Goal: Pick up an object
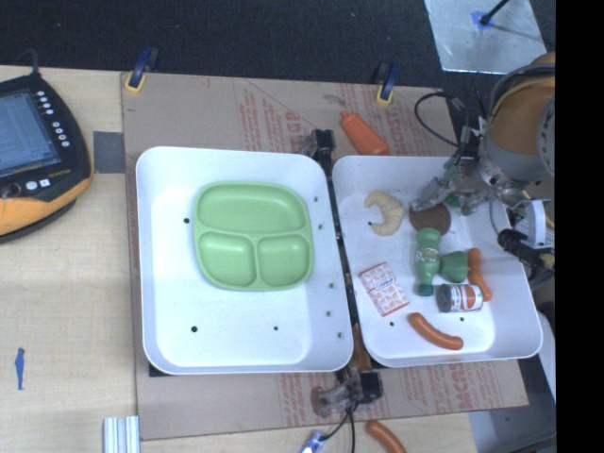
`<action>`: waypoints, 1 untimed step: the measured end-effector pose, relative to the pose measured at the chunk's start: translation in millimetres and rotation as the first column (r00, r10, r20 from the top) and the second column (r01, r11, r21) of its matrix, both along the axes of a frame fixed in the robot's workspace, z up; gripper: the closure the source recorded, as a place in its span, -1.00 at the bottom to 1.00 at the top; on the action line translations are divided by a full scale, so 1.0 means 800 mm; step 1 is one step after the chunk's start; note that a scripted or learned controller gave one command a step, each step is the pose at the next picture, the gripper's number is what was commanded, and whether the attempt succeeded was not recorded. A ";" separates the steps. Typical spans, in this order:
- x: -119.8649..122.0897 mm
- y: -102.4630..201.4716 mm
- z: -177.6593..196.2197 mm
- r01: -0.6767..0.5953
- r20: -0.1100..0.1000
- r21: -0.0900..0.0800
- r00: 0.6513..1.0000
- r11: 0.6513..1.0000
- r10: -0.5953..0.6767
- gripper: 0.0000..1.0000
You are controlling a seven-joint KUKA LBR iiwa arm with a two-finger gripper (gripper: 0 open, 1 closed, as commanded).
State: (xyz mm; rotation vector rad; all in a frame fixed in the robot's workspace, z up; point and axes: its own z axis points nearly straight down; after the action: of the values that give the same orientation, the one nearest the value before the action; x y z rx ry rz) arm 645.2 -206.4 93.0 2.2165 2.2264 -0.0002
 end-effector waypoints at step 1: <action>-0.099 0.065 -0.002 -0.001 -0.005 -0.001 1.000 1.000 0.001 -1.00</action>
State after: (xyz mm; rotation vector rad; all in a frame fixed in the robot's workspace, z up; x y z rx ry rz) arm 566.1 -154.3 91.5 2.2170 2.2297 -0.0060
